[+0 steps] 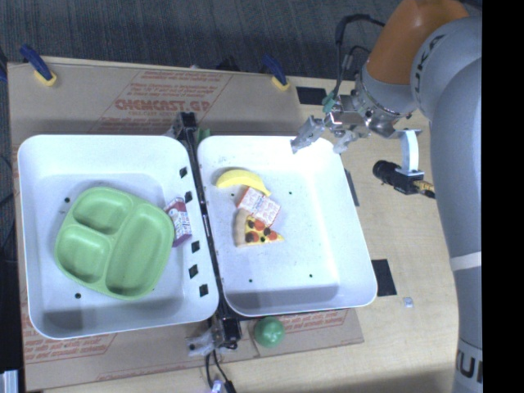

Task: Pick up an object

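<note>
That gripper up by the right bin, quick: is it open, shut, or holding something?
Gripper: open, fingers spread apart with nothing between them, above the far rim of the right bin.

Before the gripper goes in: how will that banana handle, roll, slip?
The banana is curved, so it would probably rock or pivot rather than roll away. It looks like smooth, glossy toy plastic: likely light, stiff and slippery. It touches the waffle piece, which may shift.

The scene is evenly and brightly lit from above. The two shallow white plastic bins point(270, 297) are nearly overexposed, soft shadows are cast inside their walls, and slight overall softness is seen.
</note>
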Tool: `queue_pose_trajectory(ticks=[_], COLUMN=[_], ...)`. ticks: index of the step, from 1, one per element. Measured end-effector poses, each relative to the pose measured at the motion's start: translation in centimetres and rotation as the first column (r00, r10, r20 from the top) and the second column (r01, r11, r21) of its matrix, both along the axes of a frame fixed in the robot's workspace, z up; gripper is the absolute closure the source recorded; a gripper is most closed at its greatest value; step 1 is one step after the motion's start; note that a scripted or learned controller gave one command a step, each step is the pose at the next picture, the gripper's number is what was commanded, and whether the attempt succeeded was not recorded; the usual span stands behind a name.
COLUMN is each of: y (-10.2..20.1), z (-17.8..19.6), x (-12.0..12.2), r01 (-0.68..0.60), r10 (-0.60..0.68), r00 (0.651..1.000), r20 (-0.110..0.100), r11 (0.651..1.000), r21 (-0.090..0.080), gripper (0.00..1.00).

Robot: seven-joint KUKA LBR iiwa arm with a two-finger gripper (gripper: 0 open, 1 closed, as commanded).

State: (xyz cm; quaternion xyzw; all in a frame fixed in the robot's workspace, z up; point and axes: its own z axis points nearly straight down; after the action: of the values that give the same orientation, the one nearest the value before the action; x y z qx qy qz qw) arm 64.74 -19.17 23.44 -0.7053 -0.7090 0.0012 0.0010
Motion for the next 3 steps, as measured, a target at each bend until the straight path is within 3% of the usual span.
queue_pose_trajectory(ticks=[1, 2, 3], y=[0.3, 0.5, -1.8], z=[-13.9, -12.8, -8.7], x=[-7.1, -6.9, -16.5], r01=[0.001, -0.006, 0.000], r10=[-0.001, 0.006, 0.000], r00=[1.000, 1.000, 1.000], r20=[0.003, 0.005, 0.000], r11=[1.000, 1.000, 1.000], r21=[0.001, 0.003, 0.000], gripper=[0.00, 1.00, 1.00])
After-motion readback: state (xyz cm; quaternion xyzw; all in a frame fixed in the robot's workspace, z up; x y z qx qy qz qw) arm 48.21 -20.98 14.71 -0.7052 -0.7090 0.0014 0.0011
